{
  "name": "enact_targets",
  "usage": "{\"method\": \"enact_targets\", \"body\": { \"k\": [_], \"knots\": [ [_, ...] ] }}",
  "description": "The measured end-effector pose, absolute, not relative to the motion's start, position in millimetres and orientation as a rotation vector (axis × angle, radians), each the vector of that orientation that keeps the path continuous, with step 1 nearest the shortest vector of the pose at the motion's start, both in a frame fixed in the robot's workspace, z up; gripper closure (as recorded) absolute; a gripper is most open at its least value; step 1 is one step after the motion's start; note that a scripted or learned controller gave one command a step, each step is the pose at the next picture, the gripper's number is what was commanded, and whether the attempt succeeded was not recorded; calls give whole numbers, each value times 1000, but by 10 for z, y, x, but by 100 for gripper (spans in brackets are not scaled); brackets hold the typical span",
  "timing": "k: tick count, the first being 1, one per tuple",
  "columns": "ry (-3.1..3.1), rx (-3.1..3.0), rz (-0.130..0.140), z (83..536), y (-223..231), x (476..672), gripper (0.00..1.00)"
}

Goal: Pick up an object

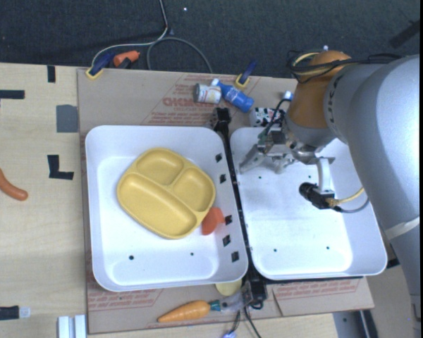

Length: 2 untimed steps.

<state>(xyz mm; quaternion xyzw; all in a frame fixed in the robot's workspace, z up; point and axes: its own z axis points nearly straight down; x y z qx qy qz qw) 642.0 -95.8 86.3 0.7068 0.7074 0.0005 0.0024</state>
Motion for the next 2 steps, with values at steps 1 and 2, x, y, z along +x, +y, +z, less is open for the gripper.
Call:
{"method": "enact_targets", "body": {
  "k": [1, 2],
  "knots": [
    [2224, 2218, 2, 855, -1053, 6691, 0],
    [2223, 2215, 2, 959, -1052, 6692, 100]
  ]
}}
